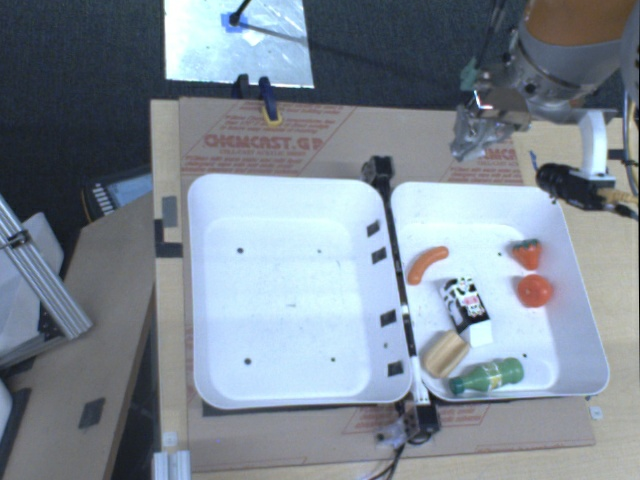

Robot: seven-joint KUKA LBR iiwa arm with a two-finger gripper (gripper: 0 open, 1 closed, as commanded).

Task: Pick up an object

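The right bin (pixel 575 298) holds several small things. An orange sausage (pixel 429 261) lies near its left wall. A black-and-white cow-patterned block (pixel 466 304) sits in the middle. A tan bread piece (pixel 445 353) and a green bottle (pixel 487 375) lie along the front. A red strawberry (pixel 528 253) and an orange-red tomato (pixel 535 290) rest at the right. My gripper (pixel 478 140) hangs high above the bench behind the right bin's back edge, with nothing seen between its fingers.
The left bin (pixel 205 298) stands beside the right one, joined by a black-clipped divider (pixel 390 268). Both sit on a cardboard sheet (pixel 300 138). A shiny metal plate (pixel 238 28) lies behind. A grey frame (pixel 35 278) stands at far left.
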